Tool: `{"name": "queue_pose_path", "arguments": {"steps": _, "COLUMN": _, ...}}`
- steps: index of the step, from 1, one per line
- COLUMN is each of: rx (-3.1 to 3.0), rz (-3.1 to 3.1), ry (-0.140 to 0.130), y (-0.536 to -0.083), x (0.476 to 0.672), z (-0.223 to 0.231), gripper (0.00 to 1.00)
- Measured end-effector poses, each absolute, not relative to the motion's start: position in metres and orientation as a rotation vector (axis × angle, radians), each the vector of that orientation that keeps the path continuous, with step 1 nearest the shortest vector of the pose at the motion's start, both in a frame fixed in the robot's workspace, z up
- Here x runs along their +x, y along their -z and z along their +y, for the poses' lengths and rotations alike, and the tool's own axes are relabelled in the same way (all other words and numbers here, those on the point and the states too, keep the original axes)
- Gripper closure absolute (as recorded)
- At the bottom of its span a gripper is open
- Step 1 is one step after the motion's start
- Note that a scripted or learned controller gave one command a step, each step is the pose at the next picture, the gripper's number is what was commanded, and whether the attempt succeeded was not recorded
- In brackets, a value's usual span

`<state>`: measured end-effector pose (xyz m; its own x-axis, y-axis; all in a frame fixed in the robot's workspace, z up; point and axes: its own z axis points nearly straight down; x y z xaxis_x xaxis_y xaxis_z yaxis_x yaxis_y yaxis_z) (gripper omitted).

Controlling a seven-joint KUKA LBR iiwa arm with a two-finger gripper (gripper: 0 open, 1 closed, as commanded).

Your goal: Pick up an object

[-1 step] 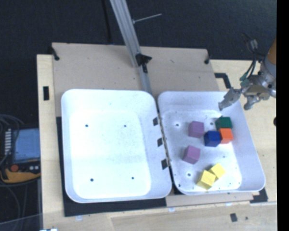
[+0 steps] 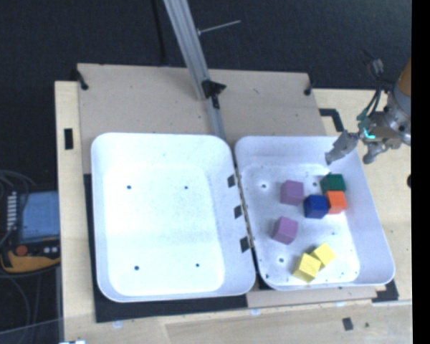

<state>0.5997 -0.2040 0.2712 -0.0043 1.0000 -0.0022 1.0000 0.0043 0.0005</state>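
Hovering with fingers spread and empty above the right bin's [image 2: 373, 228] far corner, the gripper [image 2: 357, 149] risked closing on two blocks, since green [image 2: 334, 183], orange [image 2: 337, 201] and blue [image 2: 316, 206] touched.

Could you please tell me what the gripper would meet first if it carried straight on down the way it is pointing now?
Probably the green block, just below the gripper near the right bin's back edge; depth is unclear, so it might meet the bin floor instead.

Open pincer [image 2: 357, 151] above right bin [image 2: 369, 213] holding cubes.
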Motion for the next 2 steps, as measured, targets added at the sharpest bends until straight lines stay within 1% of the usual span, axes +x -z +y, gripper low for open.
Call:
{"name": "queue_pose_path", "arguments": {"steps": 1, "rx": 2.223, "rz": 2.222, "ry": 0.005, "y": -0.227, "x": 0.597, "z": -0.211, "gripper": 0.00}}
{"name": "queue_pose_path", "arguments": {"steps": 2, "rx": 2.224, "rz": 2.223, "ry": 0.005, "y": -0.172, "x": 0.587, "z": -0.215, "gripper": 0.00}}
